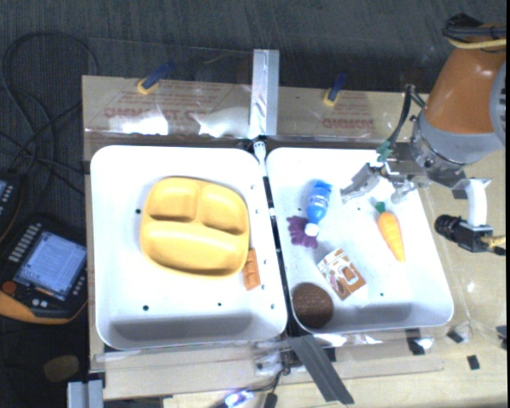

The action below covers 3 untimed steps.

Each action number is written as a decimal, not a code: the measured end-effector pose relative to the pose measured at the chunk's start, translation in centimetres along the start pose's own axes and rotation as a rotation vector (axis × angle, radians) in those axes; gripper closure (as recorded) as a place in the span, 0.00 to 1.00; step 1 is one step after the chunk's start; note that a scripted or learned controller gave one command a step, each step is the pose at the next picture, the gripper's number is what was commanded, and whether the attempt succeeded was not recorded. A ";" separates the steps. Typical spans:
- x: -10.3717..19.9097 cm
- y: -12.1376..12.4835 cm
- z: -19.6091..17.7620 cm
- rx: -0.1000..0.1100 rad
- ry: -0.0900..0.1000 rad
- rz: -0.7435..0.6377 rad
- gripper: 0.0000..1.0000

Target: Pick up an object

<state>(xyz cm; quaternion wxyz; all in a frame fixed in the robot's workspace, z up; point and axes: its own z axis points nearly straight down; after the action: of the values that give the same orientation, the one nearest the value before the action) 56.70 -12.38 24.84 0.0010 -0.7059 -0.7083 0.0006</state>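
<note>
My gripper (378, 189) hangs over the upper right part of the right bin (425, 313), open, with nothing between its fingers. Just below it lies an orange toy carrot (392, 234), its green top pointing up toward the gripper. To the left of the gripper a blue and white bottle (317, 201) lies tilted. A purple toy (301, 229) sits under the bottle. Lower down are a brown and white snack packet (341, 274) and a dark brown round object (312, 304) at the bin's front edge.
The left bin (119, 313) holds a large yellow divided plate (195, 225) and a small orange piece (252, 270) by its right wall. A ridge (272, 228) separates the two bins. The grey and orange arm (463, 100) comes in from the upper right.
</note>
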 end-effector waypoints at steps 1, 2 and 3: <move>-10.1 -1.3 6.1 0.001 -0.003 0.029 0.00; -6.8 2.4 9.4 -0.002 -0.001 -0.333 0.00; -9.2 2.9 15.3 -0.005 0.000 -0.389 0.00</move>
<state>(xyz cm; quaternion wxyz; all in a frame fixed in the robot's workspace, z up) 59.59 -21.58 9.52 -0.0009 -0.5556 -0.8314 -0.0014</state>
